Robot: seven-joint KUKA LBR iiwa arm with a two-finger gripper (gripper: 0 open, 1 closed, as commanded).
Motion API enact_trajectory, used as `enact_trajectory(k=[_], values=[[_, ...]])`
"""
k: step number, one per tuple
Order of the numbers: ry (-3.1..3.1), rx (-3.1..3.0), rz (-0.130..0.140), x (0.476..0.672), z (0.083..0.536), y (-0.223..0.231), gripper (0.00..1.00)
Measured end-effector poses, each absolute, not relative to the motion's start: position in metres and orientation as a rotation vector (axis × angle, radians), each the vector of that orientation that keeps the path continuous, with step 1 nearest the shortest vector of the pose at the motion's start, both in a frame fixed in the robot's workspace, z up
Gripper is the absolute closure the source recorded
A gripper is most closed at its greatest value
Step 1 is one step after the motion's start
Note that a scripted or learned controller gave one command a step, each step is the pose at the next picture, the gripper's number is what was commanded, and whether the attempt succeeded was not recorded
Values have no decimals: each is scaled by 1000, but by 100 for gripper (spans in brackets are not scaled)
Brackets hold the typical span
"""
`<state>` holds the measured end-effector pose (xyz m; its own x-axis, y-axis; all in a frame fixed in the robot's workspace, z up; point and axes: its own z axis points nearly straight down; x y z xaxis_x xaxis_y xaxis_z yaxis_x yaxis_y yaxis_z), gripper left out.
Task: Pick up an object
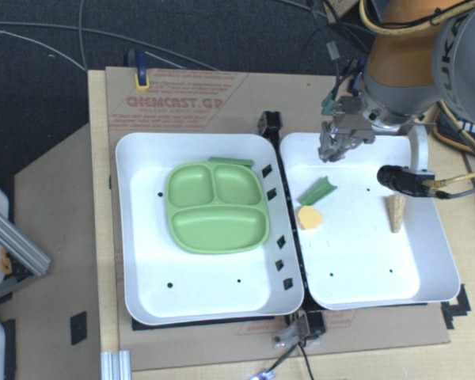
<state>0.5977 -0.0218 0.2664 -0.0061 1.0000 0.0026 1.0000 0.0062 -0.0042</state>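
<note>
You see a flat green strip (317,190) and yellow disc (309,218); the end effector (335,150) hovers above, its state unclear.

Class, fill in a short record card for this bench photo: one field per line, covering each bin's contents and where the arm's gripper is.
left bin: light green plastic divided plate, lying flat
right bin: green leaf-shaped plastic piece; small round yellow piece just below it; tan cone-shaped piece to the right
gripper: above the right bin's upper part, nothing seen between its fingers
</note>
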Motion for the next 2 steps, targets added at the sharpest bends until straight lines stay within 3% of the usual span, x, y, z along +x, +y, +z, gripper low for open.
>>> enact_trajectory(k=[2], values=[[-2227, -2215, -4, 613, 244, 86, 100]])
